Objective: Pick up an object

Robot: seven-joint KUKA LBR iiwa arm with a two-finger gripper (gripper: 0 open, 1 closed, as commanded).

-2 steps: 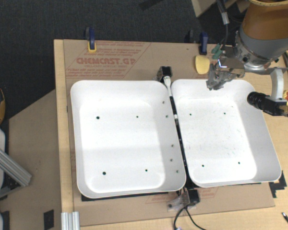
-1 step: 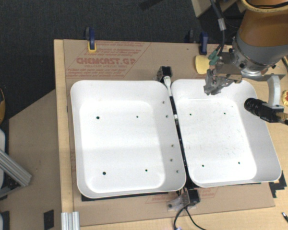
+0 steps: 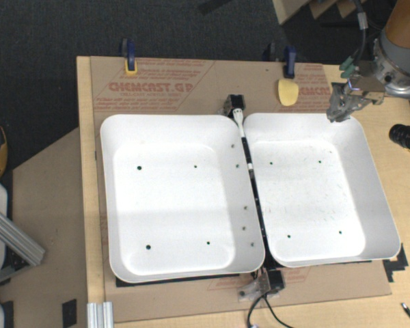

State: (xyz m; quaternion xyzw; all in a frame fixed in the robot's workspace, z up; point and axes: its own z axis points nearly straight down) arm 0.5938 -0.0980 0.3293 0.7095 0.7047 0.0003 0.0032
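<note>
The two white bins (image 3: 369, 162) are lying below and left of the tool (image 3: 338, 111), whose grip I cannot tell. The yellow object (image 3: 288, 91) is sitting just left of it on the desk (image 3: 191, 80), looking light and soft; pinching its sides seems wise.

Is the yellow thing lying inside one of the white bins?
No, the yellow thing lies on the brown board behind the right bin, outside its rim and just left of the gripper.

"CHEMCAST GP" in red, repeated, on the brown board (image 3: 191, 80) behind the bins
</note>
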